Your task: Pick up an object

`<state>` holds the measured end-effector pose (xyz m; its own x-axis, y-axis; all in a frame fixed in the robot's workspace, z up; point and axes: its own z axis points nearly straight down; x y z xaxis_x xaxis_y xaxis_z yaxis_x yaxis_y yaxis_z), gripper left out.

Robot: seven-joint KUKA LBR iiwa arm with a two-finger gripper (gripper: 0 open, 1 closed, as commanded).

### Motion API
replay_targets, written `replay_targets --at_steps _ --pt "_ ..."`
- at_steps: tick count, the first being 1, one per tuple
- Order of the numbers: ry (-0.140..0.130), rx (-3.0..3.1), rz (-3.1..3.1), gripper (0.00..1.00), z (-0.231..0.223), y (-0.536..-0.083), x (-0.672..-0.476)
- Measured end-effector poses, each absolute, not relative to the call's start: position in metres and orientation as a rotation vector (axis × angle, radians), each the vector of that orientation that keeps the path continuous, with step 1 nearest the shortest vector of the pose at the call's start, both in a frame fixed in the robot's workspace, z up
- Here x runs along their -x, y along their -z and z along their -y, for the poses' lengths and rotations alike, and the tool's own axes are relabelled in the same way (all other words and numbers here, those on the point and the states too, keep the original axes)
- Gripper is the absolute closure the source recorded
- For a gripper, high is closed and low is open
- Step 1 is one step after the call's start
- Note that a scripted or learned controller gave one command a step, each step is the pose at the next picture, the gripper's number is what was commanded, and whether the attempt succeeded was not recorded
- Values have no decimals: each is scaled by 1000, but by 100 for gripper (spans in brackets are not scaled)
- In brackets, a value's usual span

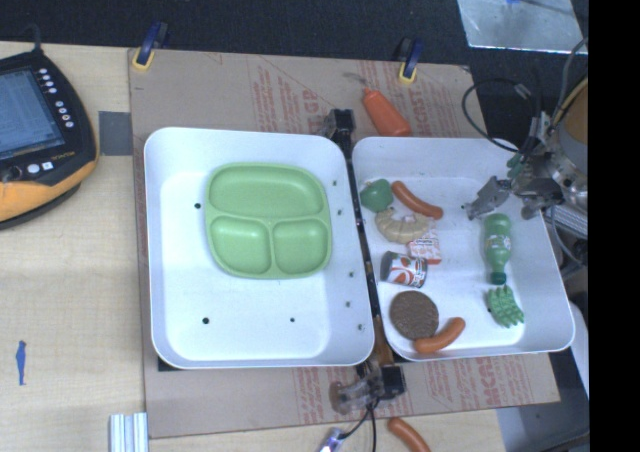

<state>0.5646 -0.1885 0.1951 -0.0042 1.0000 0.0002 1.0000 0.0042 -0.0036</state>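
The gripper (487, 202) hangs released over the right bin (455, 158). A green bottle (496, 247) lies just below it, untouched.

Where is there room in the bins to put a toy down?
Left bin: bare floor around the green plate, most below it. Right bin: a bare strip between the can and the green bottle. Its left side is crowded.

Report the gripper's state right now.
Gripper: above the right bin, just over the green bottle; open or closed cannot be told.
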Motion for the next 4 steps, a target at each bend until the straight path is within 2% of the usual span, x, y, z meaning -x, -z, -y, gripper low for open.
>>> replay_targets --at_steps 1,2,3,4 --pt "-7 2211 2226 0 115 -91 -580" --pt "-5 2213 2227 0 99 -92 -608" --pt "-42 2190 2203 0 96 -88 -648" --pt "-39 2191 2204 0 139 -87 -648"
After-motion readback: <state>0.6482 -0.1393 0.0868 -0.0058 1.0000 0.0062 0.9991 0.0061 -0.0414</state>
